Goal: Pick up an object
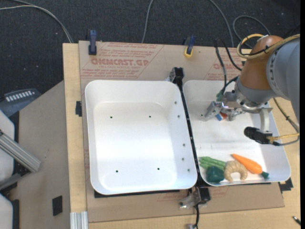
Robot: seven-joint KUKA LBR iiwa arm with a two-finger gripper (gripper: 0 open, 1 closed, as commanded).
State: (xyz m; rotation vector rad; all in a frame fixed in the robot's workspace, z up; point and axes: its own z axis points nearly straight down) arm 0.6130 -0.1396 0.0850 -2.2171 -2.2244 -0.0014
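Gripper [220, 112] on the grey arm with the orange band [267, 68] is hanging low over the far part of the right shallow white bin [281, 173]; whether it is clenched or released cannot be told from this slant. Orange plastic carrot [247, 163], beige knobbly ginger-like piece [235, 170] and green vegetable toy [212, 168] are lying together along that bin's near edge, well apart from it. Left shallow white bin [90, 128] is sitting just beside the right one.

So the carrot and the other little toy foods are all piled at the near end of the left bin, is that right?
Not quite: they lie in the right bin, not the left. The camera view shows the carrot, a beige piece and the green pieces clustered at that bin's near end, while the end effector sits toward its far end.
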